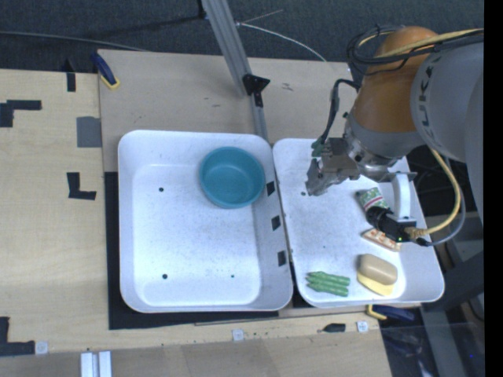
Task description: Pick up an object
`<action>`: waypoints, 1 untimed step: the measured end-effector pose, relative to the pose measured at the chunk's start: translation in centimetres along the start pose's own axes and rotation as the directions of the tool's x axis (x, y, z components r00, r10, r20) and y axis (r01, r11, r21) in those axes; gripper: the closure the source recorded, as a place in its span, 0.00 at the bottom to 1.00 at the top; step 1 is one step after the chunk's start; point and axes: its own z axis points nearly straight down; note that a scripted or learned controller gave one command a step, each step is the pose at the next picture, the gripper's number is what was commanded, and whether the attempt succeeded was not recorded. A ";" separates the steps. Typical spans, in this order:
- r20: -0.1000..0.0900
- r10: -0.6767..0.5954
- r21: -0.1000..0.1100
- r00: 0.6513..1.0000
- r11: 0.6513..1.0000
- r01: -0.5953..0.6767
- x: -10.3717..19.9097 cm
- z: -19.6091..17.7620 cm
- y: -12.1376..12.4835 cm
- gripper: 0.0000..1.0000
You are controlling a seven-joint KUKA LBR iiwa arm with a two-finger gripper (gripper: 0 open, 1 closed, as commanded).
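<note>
Candidate objects all in right bin [314,226]: green bean-like piece [328,283] near front edge, yellow sponge block [377,273] just beside it toward the corner, small green-and-white tube [371,200] and a flat tan piece [381,238] along the far-right side under the arm. End effector [317,181] low over the bin's rear-left area, well apart from all four; finger opening impossible to tell, nothing visibly gripped. Left bin [157,273] on counter [47,210]: teal bowl [232,177] near rear-right corner.
</note>
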 end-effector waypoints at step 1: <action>-0.001 -0.002 -0.002 1.000 1.000 0.002 5.8 -0.4 0.9 1.00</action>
